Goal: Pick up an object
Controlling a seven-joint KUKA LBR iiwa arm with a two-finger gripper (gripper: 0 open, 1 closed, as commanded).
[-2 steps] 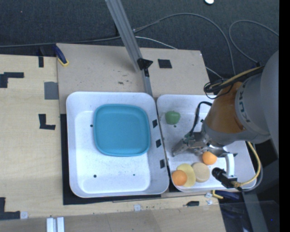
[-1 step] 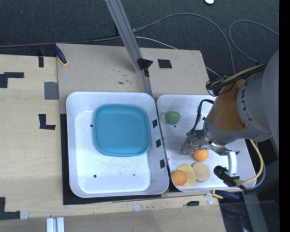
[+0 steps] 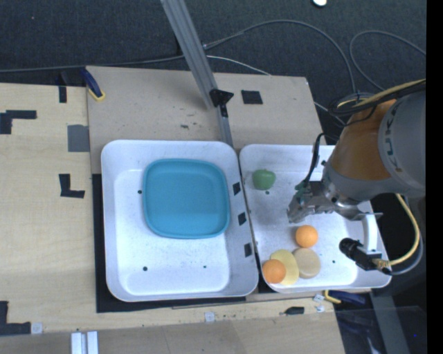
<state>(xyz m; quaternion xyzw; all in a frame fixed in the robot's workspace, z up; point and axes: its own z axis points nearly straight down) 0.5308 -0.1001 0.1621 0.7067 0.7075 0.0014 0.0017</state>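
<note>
Two bins, side by side. Gripper (image 3: 302, 207) low over right bin (image 3: 277, 155), just above orange ball (image 3: 306, 236), probably lining up a pick; grip state impossible to tell. Blue plate (image 3: 185, 198) in left bin (image 3: 124, 276).

My workbench (image 3: 41, 207), a pale wood-grain surface, spreads to the left, marked with scattered strips of black tape (image 3: 68, 187) and a grey patch (image 3: 77, 137). A tan board (image 3: 159, 104) lies across its middle, scuffed with dark specks, a blue and yellow clip (image 3: 93, 84) at its upper left corner and a black square (image 3: 252, 97) toward its right. A grey metal strut (image 3: 197, 59) slants down from the top edge to the board. Beyond the bench lies dark carpeted floor (image 3: 83, 31), crossed by thin looping cables (image 3: 346, 55). A bright white spot (image 3: 319, 2) glares at the top edge.
</note>
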